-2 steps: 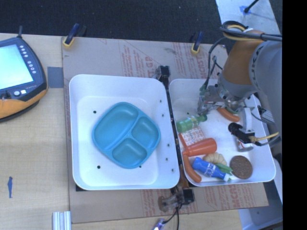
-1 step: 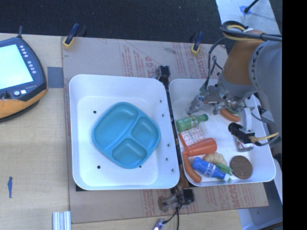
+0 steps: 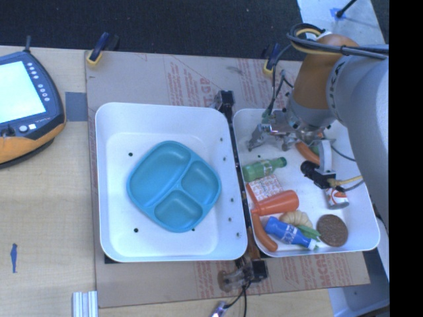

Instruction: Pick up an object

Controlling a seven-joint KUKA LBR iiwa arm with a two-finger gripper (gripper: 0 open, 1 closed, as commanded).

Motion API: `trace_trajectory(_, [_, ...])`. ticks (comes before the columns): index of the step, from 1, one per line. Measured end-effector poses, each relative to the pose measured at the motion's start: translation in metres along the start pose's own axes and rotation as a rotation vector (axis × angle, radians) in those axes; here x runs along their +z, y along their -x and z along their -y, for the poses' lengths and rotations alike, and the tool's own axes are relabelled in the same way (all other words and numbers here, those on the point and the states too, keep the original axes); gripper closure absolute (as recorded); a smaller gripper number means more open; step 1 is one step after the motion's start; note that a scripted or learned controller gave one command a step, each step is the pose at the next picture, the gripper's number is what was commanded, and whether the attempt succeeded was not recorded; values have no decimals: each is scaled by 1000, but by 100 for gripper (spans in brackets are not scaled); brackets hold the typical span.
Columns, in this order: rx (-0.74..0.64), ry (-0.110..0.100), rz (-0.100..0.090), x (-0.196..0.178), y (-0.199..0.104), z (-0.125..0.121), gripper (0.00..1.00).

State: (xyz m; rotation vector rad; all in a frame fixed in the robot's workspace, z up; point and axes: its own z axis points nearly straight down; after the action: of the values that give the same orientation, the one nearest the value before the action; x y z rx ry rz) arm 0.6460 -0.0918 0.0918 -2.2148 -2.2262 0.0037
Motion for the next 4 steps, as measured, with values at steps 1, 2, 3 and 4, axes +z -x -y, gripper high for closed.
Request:
trace_trajectory(1, [-2, 0, 0, -10, 1, 0, 100])
trace_trajectory(2, [-3, 0, 0, -10, 1, 0, 0])
trace_trajectory(3, [1, -3, 0, 0, 0, 13, 0])
trace_trajectory(4, [0, -6, 0, -10, 1, 13, 100])
